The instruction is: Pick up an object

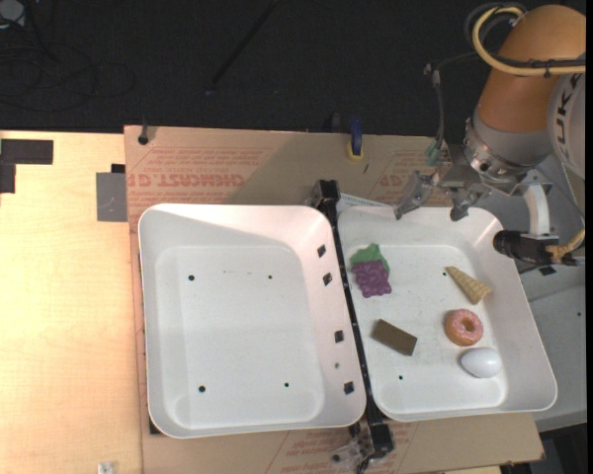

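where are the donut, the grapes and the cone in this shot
donut [464, 327], camera view, on its pink iced ring
grapes [373, 278], camera view, on the purple bunch below the green leaf
cone [468, 283], camera view, on the middle of its tan body

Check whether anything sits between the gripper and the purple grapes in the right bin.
Nothing visible does. The gripper hangs above the right bin's far rim, and only bare bin floor lies between it and the grapes.
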